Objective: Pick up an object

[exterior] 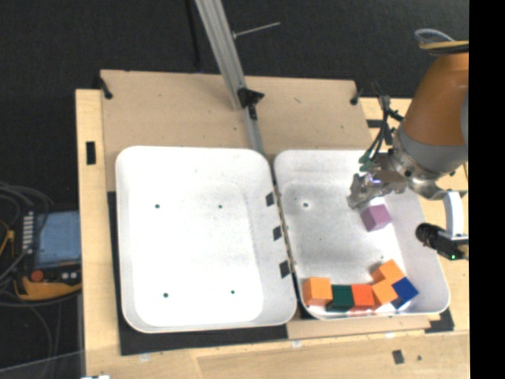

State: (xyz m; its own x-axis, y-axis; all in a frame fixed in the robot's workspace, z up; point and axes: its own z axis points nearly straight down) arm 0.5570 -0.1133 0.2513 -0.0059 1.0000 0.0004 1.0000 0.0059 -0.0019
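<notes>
My gripper [364,196] hangs over the upper right part of the right bin [316,176]. A purple block [376,215] sits tilted right at its tip, slightly below and to the right; I cannot tell if it is gripped or just lying under the tip. Along the bin's front wall several blocks lie in a row: an orange block [318,289], a green block [341,296], a red-orange block [362,294], two more orange blocks [387,279] and a blue block [404,289].
The left bin [189,235] lies beside the right one, with a dividing rim between them. A metal pole [225,46] slants up from the back of the bench. A black fitting [434,237] sticks in at the right bin's right edge.
</notes>
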